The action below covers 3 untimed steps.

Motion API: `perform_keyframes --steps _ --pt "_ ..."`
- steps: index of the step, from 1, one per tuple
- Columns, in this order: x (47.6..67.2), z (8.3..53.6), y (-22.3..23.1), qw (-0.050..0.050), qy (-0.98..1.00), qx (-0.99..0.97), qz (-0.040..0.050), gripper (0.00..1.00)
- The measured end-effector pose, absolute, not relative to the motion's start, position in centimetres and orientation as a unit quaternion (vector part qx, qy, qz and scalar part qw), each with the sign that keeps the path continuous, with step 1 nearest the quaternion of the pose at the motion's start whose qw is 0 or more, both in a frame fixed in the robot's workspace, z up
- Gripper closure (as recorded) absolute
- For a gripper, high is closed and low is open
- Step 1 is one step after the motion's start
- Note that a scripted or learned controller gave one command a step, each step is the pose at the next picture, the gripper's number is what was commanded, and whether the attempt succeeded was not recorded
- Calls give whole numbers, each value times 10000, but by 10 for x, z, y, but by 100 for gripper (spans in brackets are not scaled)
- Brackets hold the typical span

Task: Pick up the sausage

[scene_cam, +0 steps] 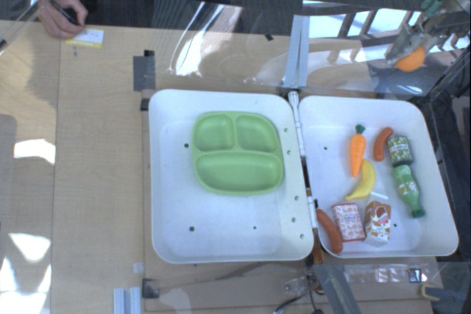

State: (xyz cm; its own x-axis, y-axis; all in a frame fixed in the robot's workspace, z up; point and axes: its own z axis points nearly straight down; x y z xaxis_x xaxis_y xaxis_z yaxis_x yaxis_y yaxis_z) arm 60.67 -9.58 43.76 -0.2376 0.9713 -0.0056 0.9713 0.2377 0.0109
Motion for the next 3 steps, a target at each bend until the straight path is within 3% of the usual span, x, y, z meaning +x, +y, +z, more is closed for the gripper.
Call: perform_keyframes --steps 3 --pt "613 473 -90 196 7936 6081 78 100"
